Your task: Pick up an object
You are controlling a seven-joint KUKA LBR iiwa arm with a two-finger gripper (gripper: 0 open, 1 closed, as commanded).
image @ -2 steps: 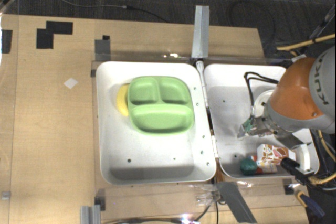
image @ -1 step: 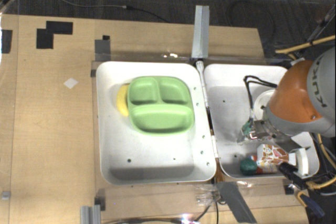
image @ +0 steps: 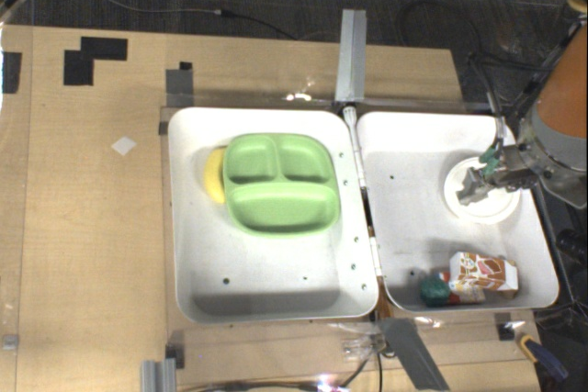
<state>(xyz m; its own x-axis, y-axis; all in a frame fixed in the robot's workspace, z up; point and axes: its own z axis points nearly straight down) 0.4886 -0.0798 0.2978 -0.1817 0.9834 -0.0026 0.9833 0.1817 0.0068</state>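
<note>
Right bin [image: 404,225], near edge: a small carton [image: 484,276] beside a dark green object [image: 435,291].
Gripper [image: 480,182]: over a white round dish [image: 478,196]; jaw state cannot be told.
Left bin [image: 193,225]: green divided plate [image: 279,182], yellow object [image: 214,175] under its left edge.

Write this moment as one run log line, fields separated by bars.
pincer over white disc, right bin | carton, green ball near front | green tray in left bin

1 fixed camera looks down from above at a slant on the tabletop [image: 83,225], far enough to take in both white bins, the left bin [image: 188,225] and the right bin [image: 404,225], side by side at mid-frame.
</note>
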